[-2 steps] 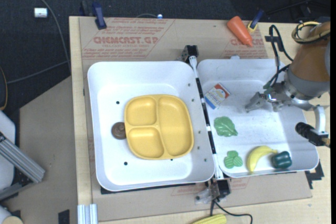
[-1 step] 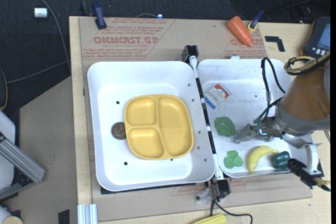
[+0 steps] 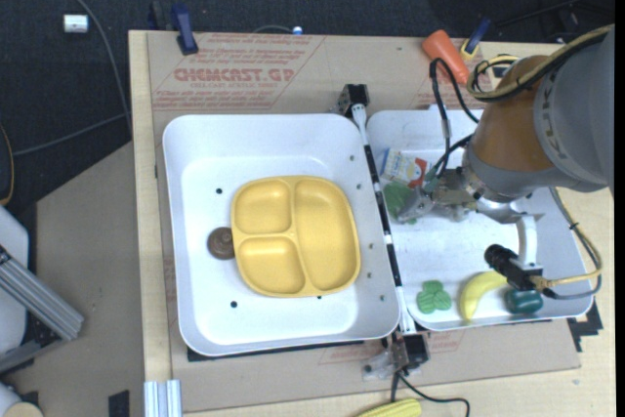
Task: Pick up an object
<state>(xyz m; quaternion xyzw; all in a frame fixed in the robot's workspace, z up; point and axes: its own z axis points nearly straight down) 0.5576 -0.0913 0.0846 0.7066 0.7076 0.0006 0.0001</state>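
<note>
Hand at right bin's left wall.

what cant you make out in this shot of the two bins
- Gripper, camera view: the arm's wrist covers it, so finger state is unreadable.
- Packet and green item by the gripper: blurred, partly hidden by cables.
- Brown round object: partly under the yellow divided plate.
- Teal object: too small to identify.

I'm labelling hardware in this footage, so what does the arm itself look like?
The arm is a thick, rounded grey cylinder with a broad orange band above the wrist. Below the band sits a grey metal wrist section leading to the gripper. Thin black cables loop along its upper side, with yellowish wiring near the orange band.
</note>
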